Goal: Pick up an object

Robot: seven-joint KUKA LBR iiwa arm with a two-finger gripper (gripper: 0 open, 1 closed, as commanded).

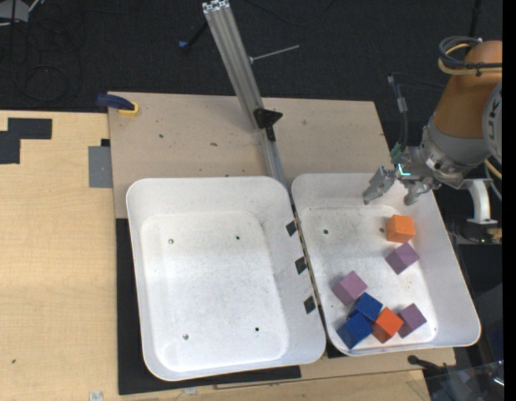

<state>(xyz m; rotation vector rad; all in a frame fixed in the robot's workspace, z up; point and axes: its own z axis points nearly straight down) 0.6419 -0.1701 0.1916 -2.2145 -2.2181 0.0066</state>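
Observation:
Several small blocks lie in the right bin point(341, 203). An orange block point(400, 228) sits near the bin's far right, with a purple block point(402, 257) just in front of it. Nearer the front, a purple block point(351, 287), two blue blocks point(359, 317), another orange block point(387, 324) and a purple block point(412, 317) cluster together. My gripper point(397, 190) hangs above the far right part of this bin, a little behind the orange block. It is open, its two fingers spread apart with nothing between them.
The left bin point(208, 278) lies beside the right one, with black clips point(300, 264) along the shared edge. A slanted aluminium bar point(241, 82) rises behind the bins. The arm's grey and orange body point(467, 107) fills the right side.

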